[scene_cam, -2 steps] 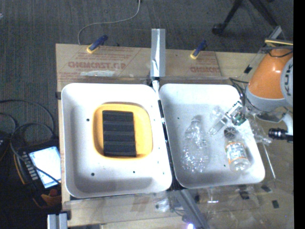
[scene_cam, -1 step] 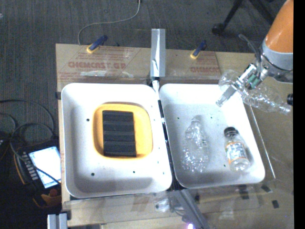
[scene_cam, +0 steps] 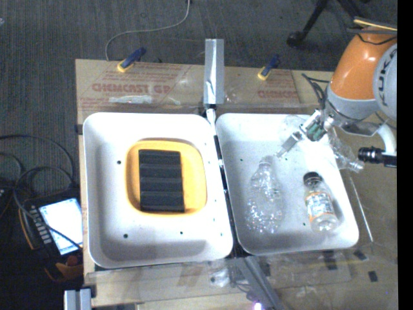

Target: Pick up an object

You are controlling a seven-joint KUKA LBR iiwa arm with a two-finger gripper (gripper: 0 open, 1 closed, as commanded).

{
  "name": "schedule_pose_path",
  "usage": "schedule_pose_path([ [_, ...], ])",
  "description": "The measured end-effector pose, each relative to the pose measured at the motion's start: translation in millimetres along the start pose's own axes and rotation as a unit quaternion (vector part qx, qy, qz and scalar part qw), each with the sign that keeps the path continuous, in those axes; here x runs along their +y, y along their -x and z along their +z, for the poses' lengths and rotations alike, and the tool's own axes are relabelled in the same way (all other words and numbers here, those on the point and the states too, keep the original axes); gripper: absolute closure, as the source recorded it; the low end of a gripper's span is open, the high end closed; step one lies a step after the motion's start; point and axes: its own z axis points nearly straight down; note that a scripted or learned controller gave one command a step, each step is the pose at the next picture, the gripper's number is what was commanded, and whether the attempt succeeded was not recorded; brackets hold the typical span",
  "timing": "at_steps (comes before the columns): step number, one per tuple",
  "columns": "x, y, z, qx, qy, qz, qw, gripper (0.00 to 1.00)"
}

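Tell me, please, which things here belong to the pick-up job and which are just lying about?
Job: gripper; crumpled clear bottle; small capped bottle; yellow tray with black insert; two white bins.
Lying about: blue clamps; tablet; cables.

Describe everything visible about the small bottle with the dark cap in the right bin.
The small bottle looks like clear plastic or glass, with a dark cap at its far end and a pale label around its middle. It lies on its side on the floor of the right bin, near the right wall, cap pointing away from the camera. It appears intact. A crumpled clear bottle lies apart to its left.
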Motion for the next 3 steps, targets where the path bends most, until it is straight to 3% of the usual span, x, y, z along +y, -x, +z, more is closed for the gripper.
schedule_pose_path([
  [1, 62, -15, -30, 0.000, 0.001, 0.065, 0.9979, 1.00],
  [2, 52, -11, -3, -0.001, 0.000, -0.052, 0.9987, 1.00],
  [3, 83, -59, -18, 0.001, 0.001, -0.023, 0.9997, 1.00],
])
